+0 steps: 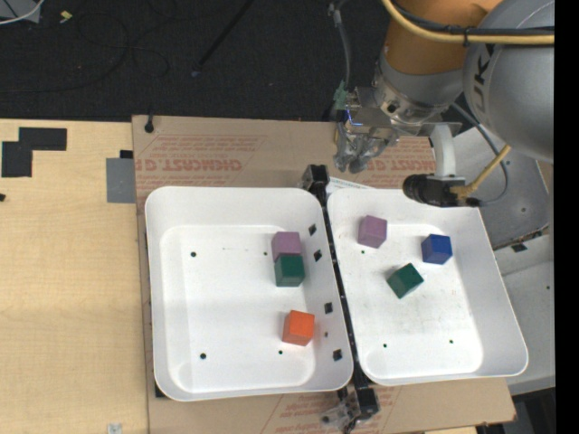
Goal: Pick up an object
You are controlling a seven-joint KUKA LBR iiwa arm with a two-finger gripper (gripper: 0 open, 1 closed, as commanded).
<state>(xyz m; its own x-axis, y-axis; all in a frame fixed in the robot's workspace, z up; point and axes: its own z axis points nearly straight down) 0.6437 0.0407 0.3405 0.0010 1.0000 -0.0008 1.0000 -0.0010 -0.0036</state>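
My tool (pixel 360 156) hangs in the upper middle of the frame, above the brown cardboard sheet (pixel 226 152) that lies under the bins, just past the far rim of the right shallow white plastic bin (pixel 507 333). It is small and dark against the cardboard, so I cannot tell how it is set, and nothing shows caught in it. My grey arm with its orange band (pixel 443 7) fills the upper right corner.

In the right bin, a small purple cube (pixel 372 231) lies near the far left part, a blue cube (pixel 436 249) sits to its right, and a dark green cube (pixel 404 279) rests tilted a little below and between them. All three stand apart from each other.

In the left shallow white plastic bin (pixel 172 333), a second purple cube (pixel 287 244) touches a second dark green cube (pixel 289 269) just below it in the frame, both close to the right wall. An orange cube (pixel 298 327) sits lower, near the same wall, apart from that pair.

The light wooden desk (pixel 63 315) spreads across the left of the frame, with black patches at its upper left.
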